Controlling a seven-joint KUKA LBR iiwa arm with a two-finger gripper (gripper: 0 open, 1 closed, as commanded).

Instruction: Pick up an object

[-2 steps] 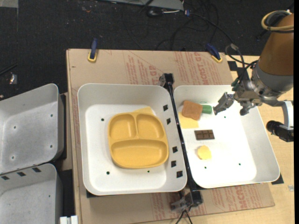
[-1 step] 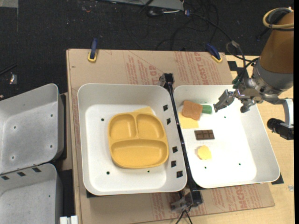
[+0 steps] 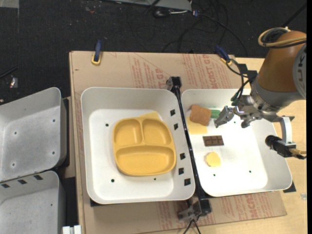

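We see the claw [image 3: 234,117] spread wide and empty over the right bin [image 3: 253,179], near the sponge [image 3: 200,114]; chocolate [image 3: 213,141] and a yellow disc [image 3: 212,159] lie below.

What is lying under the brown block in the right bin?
The brown block rests on a pale yellow slice, with something green beside it. The block covers part of the slice, so its full shape stays hidden.

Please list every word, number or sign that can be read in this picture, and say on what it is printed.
Red print repeats across the brown board under the bins: too blurred and turned to read with certainty.
No readable text on the yellow tray, the brown block or the arm.
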